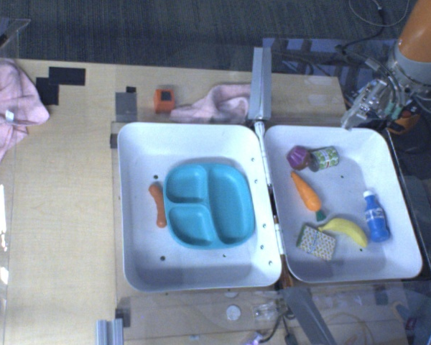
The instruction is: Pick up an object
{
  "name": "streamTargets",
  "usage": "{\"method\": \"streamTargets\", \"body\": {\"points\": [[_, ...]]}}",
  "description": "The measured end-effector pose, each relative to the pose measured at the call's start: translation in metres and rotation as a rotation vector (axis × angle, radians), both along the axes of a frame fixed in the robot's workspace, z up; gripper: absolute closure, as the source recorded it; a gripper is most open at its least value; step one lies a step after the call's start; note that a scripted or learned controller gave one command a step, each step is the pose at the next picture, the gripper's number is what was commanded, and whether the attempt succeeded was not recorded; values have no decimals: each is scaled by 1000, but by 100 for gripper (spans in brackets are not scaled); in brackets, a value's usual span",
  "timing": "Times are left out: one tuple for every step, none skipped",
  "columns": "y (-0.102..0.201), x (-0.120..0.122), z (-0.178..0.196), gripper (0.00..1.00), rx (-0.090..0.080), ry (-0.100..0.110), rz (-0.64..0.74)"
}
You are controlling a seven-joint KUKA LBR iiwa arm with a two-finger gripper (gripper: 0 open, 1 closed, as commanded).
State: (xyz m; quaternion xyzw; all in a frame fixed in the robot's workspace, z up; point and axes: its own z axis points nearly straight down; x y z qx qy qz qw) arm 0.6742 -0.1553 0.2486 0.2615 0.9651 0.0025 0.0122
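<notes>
The gripper (365,106) hangs just outside the far right corner of the right bin (399,185); whether it is released or clenched cannot be told.

Nearest to it, by the bin's far edge, lies a green can (325,158) touching a purple object (298,157), long axis running left-right. Further toward the near edge sit a carrot (306,191), a blue bottle (376,216), a banana (347,230) and a patterned sponge (316,242). No label is readable.

The left bin (133,192) carries a blue divided plate (207,204).
</notes>
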Motion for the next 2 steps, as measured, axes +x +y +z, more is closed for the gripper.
{"method": "streamTargets", "body": {"points": [[-2,-26,178,100,-17,4,727],[-38,-4,179,100,-30,6,1507]]}}
